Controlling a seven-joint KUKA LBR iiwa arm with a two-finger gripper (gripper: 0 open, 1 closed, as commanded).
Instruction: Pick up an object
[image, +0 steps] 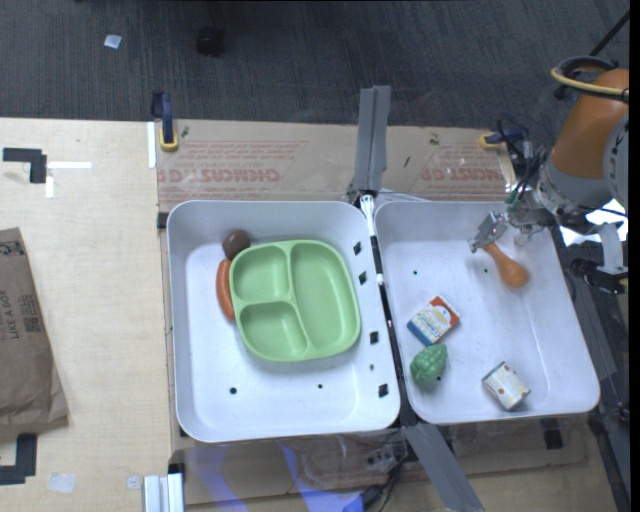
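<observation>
Nearest you, at about five o'clock in the right bin (560, 330), lies a small boxy carton (505, 386): light, stiff-sided, easy to pinch across its short faces. Just toward nine o'clock from it sits a green knobbly toy (430, 364), which looks rubbery and rounded, so it could roll out of a pinch. Next to it at twelve o'clock is a small printed packet (433, 321), flat and light (probably hard to get fingers under).

Farther back, toward one o'clock in the bin, lies the orange pear-shaped object (508, 267), smooth and likely slippery; take it across the narrow neck, I'd judge. The gripper (489, 236) hangs right at that neck end, but whether its fingers touch it or how wide they stand, you cannot tell; they blur into grey metal.

In the left bin (190, 330) a green divided plate (296, 298) hides most of an orange thing (224, 287) and a brown ball (237, 243) at its ten o'clock edge.
</observation>
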